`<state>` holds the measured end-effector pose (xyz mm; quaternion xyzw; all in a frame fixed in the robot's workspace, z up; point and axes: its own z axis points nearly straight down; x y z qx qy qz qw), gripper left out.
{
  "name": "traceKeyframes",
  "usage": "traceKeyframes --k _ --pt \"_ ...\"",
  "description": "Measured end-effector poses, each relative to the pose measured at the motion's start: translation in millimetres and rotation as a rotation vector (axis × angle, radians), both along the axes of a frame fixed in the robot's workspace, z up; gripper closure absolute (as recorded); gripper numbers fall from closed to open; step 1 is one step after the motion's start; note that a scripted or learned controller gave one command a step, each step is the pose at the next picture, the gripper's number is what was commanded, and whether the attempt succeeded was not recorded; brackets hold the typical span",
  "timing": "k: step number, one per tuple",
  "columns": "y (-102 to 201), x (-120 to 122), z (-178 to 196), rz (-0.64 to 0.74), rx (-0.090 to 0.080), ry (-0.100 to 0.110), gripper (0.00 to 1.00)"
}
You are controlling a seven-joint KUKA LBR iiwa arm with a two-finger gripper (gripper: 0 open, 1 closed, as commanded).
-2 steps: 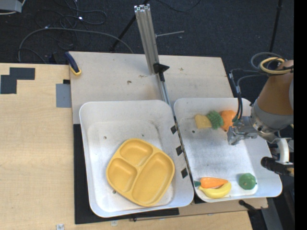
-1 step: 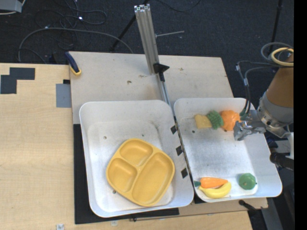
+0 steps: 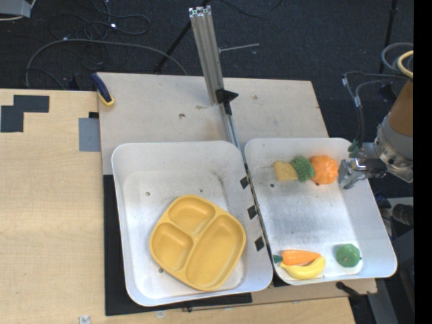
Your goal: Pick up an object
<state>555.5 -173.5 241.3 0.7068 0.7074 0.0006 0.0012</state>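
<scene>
No writing, label, brand, number or sign can be read anywhere: none on the two white bins, the yellow divided tray, the toy foods, the arm or the table.

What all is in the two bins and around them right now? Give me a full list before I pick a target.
Divided plate: 1, yellow, left bin.
Pale yellow piece: 1, right bin, far side.
Green leafy piece: 1, touching the pale yellow piece.
Orange fruit: 1, beside the green leafy piece.
Carrot: 1, orange, near edge.
Banana: 1, yellow, under the carrot.
Green round piece: 1, near right corner.
Metal post: 1, grey, behind the bins.
Gripper: 1, metallic, at the right bin's right rim.
</scene>
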Motion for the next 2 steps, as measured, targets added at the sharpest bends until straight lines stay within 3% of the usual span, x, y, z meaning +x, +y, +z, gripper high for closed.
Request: traceKeyframes --k 2 --pt "95 14 -6 0.004 0.003 0.006 1.0"
